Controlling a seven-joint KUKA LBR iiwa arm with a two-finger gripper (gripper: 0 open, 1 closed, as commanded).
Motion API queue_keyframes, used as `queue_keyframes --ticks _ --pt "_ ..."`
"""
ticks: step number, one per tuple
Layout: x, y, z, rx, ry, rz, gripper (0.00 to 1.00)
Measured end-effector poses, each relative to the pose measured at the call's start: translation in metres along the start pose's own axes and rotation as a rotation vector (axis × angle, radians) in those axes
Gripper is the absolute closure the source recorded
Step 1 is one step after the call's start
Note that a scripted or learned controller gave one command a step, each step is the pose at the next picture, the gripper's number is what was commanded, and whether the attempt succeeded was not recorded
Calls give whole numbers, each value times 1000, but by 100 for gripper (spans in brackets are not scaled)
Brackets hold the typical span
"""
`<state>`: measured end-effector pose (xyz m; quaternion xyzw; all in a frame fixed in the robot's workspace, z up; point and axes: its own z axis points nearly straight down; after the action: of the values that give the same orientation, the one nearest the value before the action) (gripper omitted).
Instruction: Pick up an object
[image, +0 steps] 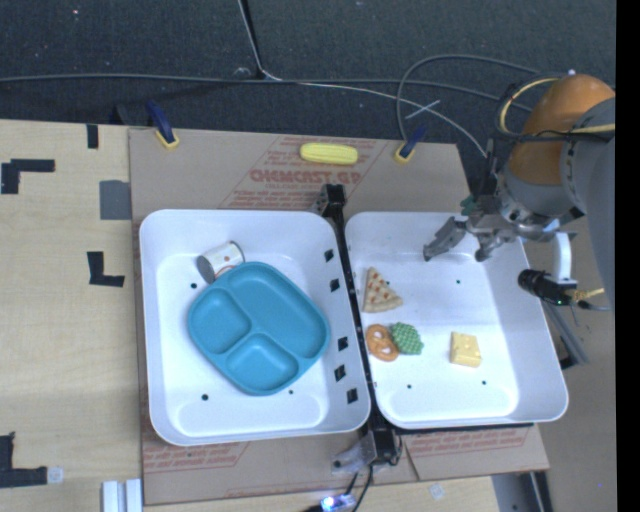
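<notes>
The gripper (465, 243) hovers with jaws spread apart at twelve o'clock of the right bin (500, 395), and the nearest pick, the pizza slice (379, 290) at nine o'clock, looks light, flat, probably rigid plastic, best pinched across its edges.

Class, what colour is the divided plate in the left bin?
Blue: the divided plate, seen in the camera view.

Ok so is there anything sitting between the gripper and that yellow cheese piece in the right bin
Nothing visible does. The gripper hangs over the far part of the right bin, and the yellow cheese piece lies nearer the camera with bare white floor between them. The waffle slice, pretzel and green piece lie off to the left.
</notes>
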<state>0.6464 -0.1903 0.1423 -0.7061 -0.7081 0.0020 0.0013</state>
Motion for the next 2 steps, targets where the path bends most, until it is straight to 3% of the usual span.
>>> queue_keyframes --ticks 1,2 --pt "0 1 -13 -3 -1 -1 100" --pt "2 3 -55 -7 1 1 100"
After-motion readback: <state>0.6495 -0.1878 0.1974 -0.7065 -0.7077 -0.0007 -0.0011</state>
